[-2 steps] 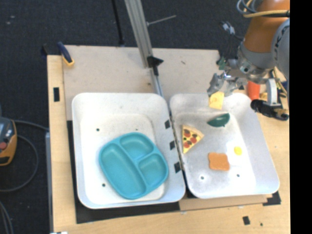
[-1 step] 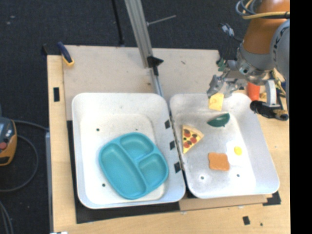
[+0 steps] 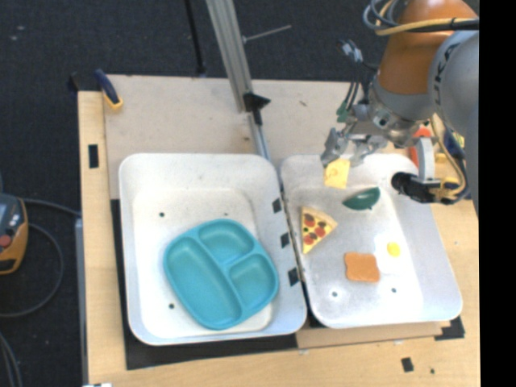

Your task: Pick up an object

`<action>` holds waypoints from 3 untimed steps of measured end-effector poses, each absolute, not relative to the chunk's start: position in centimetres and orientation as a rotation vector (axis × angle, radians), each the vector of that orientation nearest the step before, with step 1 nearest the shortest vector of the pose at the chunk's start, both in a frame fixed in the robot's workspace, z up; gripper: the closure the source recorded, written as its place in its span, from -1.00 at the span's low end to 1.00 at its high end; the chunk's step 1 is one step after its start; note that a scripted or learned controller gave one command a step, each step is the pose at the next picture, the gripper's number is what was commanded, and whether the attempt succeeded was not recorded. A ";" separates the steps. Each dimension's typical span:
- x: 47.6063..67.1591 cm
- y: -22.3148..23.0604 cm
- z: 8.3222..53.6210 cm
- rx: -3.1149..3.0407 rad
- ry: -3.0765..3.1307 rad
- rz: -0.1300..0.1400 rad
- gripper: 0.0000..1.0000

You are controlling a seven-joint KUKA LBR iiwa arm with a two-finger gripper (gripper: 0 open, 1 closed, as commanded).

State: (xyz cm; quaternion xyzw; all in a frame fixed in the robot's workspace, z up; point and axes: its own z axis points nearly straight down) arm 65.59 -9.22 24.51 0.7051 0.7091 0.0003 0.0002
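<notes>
We see the tool (image 3: 345,150) at the right bin's (image 3: 427,297) far rim, its fingers pinching a yellow cheese wedge (image 3: 337,173). Just right of it lies a green leaf (image 3: 362,199); nearer us lie a pizza slice (image 3: 315,228) and an orange toast piece (image 3: 362,267).

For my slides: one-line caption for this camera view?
Gripper lifting a pale yellow wedge over the right white bin; a blue divided plate lies in the left.
</notes>
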 end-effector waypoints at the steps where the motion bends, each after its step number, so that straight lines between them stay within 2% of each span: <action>1: 64.1 -3.9 23.5 2.215 2.228 0.000 1.00; 2: 62.6 0.9 24.7 2.214 2.230 0.003 1.00; 3: 62.3 6.4 24.8 2.212 2.231 0.004 1.00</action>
